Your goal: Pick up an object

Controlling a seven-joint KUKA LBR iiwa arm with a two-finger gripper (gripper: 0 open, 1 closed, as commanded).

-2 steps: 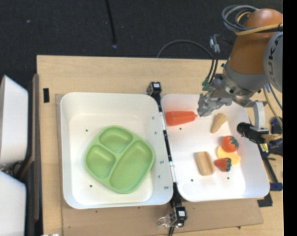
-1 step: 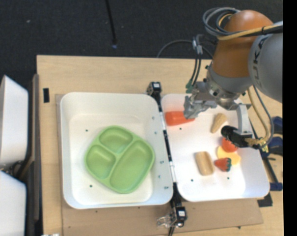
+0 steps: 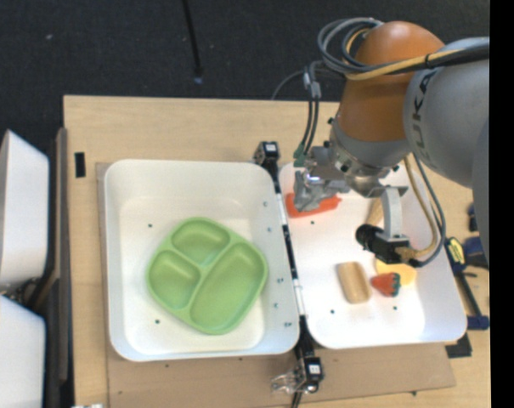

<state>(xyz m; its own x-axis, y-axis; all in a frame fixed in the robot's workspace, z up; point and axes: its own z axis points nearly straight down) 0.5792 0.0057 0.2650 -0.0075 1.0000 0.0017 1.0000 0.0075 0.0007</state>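
Grey arm [image 3: 448, 117] above orange block [image 3: 324, 205], long axis left-right

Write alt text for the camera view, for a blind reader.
The grey arm's gripper is over an orange piece in the right bin, with a tan block and a red toy. A green divided plate lies in the left bin.

Two bins stand side by side on the bench [image 3: 87, 117]. In the left bin [image 3: 121, 185] one divided plate [image 3: 207, 274] lies, a little toward the front. In the right bin [image 3: 426, 313] there are three things. A flat piece [image 3: 323, 205] lies in the back left corner, under the gripper [image 3: 307, 195]. A roll [image 3: 353, 282] lies nearer the front, and a small toy [image 3: 387, 281] is just to its right.
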